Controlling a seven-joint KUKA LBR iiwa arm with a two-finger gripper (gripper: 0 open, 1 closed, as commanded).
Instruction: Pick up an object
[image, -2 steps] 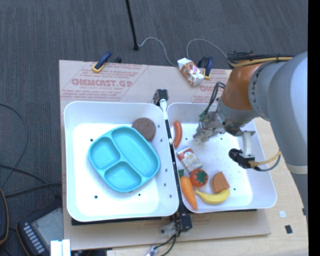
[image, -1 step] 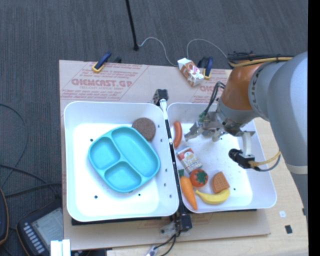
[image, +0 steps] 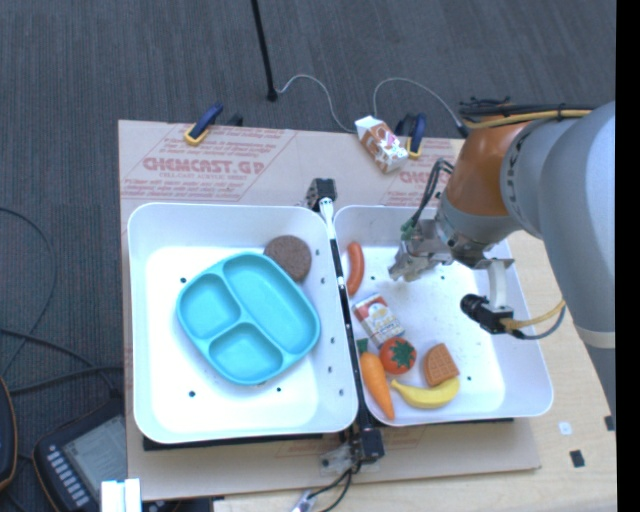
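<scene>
Right bin (image: 520, 385): one carrot (image: 376, 385), one banana (image: 428, 393), one tomato (image: 397, 355).

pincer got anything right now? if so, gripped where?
Nothing visible in it. The pincer sits over bare floor of the right bin, apart from the sausage and the carton.

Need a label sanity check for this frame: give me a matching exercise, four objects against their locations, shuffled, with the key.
Things:
1. light blue three-compartment plastic plate
2. round dark brown patty
3. yellow toy banana
4. small brown and white carton

Places:
A. near edge of the right bin, beside the orange toy carrot
B. on the cardboard beyond the bins
C. middle of the left bin
D. left bin, touching the plate's far rim

Pairs: 1-C, 2-D, 3-A, 4-B
</scene>
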